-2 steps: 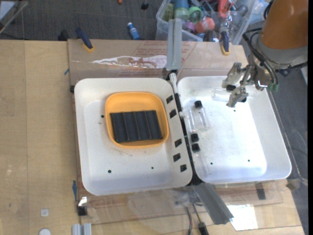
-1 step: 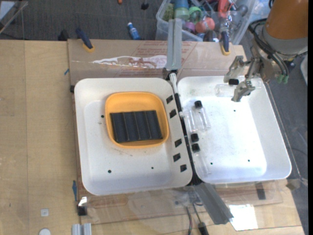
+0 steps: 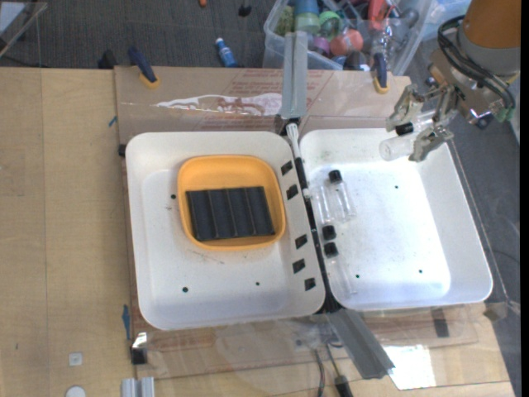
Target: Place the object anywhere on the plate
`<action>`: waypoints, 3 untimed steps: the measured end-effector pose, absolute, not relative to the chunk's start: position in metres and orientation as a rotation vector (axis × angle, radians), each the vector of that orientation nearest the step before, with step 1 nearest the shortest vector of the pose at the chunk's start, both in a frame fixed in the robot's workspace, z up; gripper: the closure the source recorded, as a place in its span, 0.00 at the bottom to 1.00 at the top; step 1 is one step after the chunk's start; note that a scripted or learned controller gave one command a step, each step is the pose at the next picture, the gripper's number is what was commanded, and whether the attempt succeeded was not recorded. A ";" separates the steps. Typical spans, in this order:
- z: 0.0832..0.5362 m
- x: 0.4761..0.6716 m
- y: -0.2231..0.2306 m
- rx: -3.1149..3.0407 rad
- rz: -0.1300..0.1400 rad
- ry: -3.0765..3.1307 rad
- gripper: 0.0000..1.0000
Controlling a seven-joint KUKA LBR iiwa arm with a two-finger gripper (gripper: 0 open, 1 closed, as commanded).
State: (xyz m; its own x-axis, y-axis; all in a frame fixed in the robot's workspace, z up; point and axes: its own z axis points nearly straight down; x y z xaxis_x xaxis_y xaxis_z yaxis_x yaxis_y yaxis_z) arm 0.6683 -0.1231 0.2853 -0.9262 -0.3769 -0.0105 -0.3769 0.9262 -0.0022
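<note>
My gripper (image 3: 416,137) hangs over the far rim of the right bin (image 3: 430,279). Its fingers are shut on a small clear cylinder (image 3: 395,148), which sticks out to the left between the fingertips. The orange plate (image 3: 194,176) lies in the left bin (image 3: 157,288), well to the left of the gripper. A dark ridged block (image 3: 230,213) covers most of the plate's floor.
A clear bottle with a black cap (image 3: 335,198) lies in the right bin near the divider, with two small black pieces (image 3: 329,240) just below it. Black clips (image 3: 297,217) line the divider. A crate of toys (image 3: 355,15) stands behind the bins.
</note>
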 end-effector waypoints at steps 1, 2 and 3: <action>0.306 0.668 -0.130 -1.065 -0.001 2.945 1.00; 0.322 0.668 -0.148 -1.195 -0.002 2.895 1.00; 0.350 0.668 -0.193 -1.537 -0.003 2.729 1.00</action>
